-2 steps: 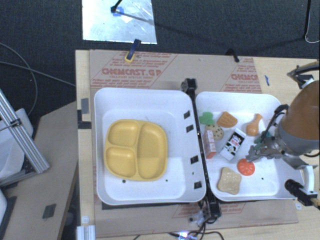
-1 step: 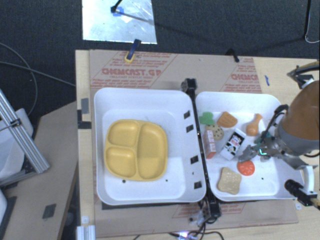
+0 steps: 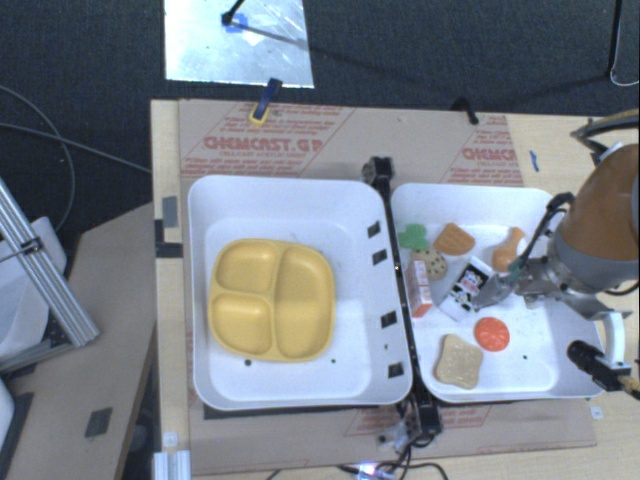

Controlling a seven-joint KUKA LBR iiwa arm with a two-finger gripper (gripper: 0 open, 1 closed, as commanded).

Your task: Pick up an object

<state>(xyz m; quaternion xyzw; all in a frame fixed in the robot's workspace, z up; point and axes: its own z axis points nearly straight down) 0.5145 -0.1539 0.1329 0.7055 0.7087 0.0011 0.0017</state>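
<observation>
The end effector (image 3: 492, 290) sits at the small white card with black marks (image 3: 466, 289), at its 3 o'clock; I cannot tell its grip.

One fixed camera looks down at a slant from above the desk (image 3: 330, 133), far enough to take in both white bins (image 3: 300, 203) and surrounding dark floor (image 3: 80, 48).

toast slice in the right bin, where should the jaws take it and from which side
Probably from straight above, across its narrower width. The toast slice lies flat near the front of the right bin, apart from the red disc, with bare floor beside both long edges.
</observation>
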